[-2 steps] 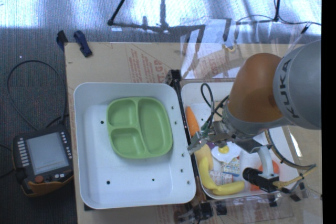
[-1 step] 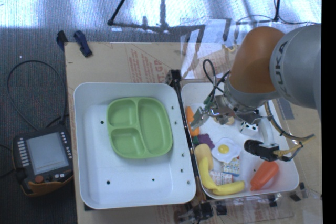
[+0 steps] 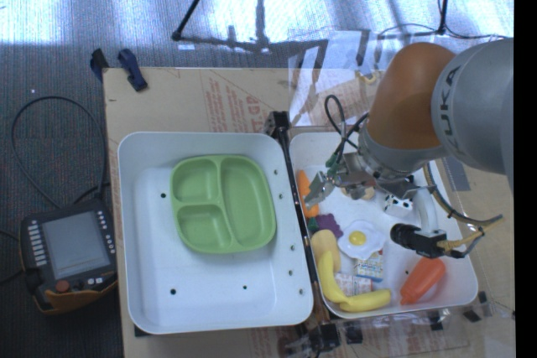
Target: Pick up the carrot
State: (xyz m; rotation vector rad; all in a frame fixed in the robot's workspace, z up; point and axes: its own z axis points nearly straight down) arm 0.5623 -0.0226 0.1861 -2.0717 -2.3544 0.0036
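- Your gripper (image 3: 314, 194) hangs low in the right bin (image 3: 470, 291), close to that bin's left wall and in its far half. From this angle you cannot tell whether it is open or closed.
- The arm (image 3: 470, 105), grey with its orange band, comes in from the view's right and covers the far part of the right bin.
- The carrot (image 3: 424, 279) lies in the near right corner of the right bin, thick end toward the far right and narrow end toward the near left. It is well apart from your gripper.
- A toy fried egg (image 3: 358, 239) lies mid-bin, between the gripper and the carrot.
- A banana (image 3: 357, 298) runs along the near wall and curves up the bin's left side. Its near end is close to the carrot's narrow end but apart from it.
- Purple grapes (image 3: 327, 224) sit just beside the banana's far end.
- A slim orange piece (image 3: 302, 183) lies against the left wall, just beside your gripper. You cannot tell what it is.
- A small printed box (image 3: 369, 267) lies between the egg and the banana.
- The left bin (image 3: 143, 285) holds a green plate (image 3: 225, 204) with three compartments, lying flat in the far half.
- Both bins rest side by side on the brown tabletop (image 3: 193, 101).
- A pendant (image 3: 71, 251) lies on the floor to the view's left of the tabletop.
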